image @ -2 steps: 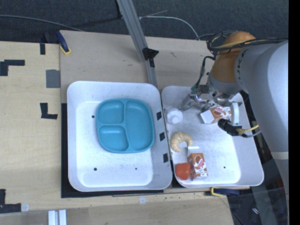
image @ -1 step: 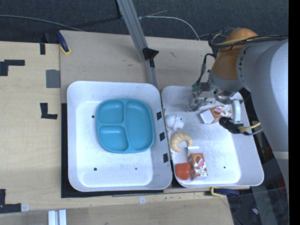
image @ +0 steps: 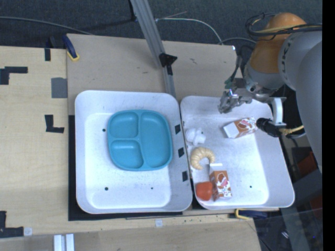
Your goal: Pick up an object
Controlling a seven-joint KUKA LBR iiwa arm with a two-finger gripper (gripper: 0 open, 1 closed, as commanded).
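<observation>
The small carton (image: 240, 128) lies in the right bin (image: 272, 184), long axis slanting up to the right, and just above-left of it hangs the gripper (image: 229, 103), empty. Croissant (image: 202, 157) and tomato (image: 204, 191) sit further down-left.

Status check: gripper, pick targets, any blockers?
Gripper over right bin far edge, nothing visible between fingers. Small carton nearest, untouched. Croissant, tomato farther. No obstruction.
</observation>
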